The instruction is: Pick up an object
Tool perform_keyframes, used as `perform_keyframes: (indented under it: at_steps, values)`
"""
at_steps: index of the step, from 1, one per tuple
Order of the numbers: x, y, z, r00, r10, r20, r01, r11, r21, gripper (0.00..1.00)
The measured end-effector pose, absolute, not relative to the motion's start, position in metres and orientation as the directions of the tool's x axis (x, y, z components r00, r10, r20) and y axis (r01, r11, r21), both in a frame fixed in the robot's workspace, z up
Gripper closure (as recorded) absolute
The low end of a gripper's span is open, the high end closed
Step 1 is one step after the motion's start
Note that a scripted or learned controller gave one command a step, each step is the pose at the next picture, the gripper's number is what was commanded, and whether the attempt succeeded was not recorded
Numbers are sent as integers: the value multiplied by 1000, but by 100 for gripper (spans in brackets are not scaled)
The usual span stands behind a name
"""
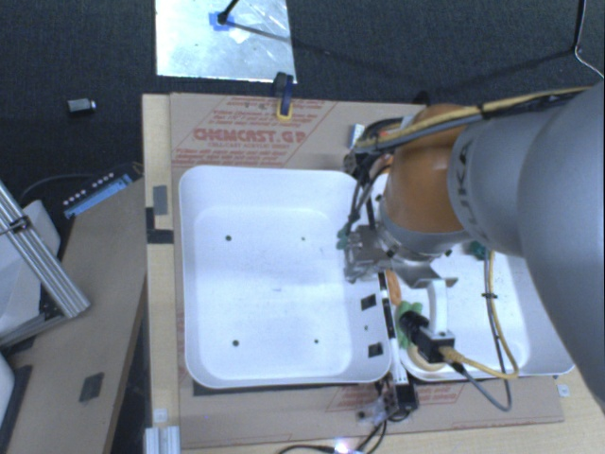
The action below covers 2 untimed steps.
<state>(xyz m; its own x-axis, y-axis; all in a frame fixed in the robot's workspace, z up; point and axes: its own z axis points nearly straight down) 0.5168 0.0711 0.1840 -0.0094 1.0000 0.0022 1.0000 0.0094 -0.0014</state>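
We see the grey arm (pixel 529 178) spread over the right bin (pixel 468 305), its hand (pixel 369 263) down by the wall shared with the left bin (pixel 265 263), whether clenched or released we cannot tell, and a small orange object (pixel 413 307) just beside the hand, nearer us.

In the right bin (pixel 465 297) a small orange thing (pixel 413 308) lies close to the bin's left wall, near the front half of the bin. It looks long and narrow and lies at a slant, and at its upper left end there is a little green. The arm (pixel 510 178) covers much of it, so I cannot tell its full shape. Farther right, a small green piece (pixel 478 251) shows at the lower edge of the arm; it is too hidden to say what it is.
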Motion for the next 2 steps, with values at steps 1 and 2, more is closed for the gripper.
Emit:
perform_keyframes:
  at_steps: [1,2]
  values:
    - [519,171,270,-15,1000,6,1000,15,9,100]
    - [488,239,198,-11,1000,1,1000,11,-7,100]
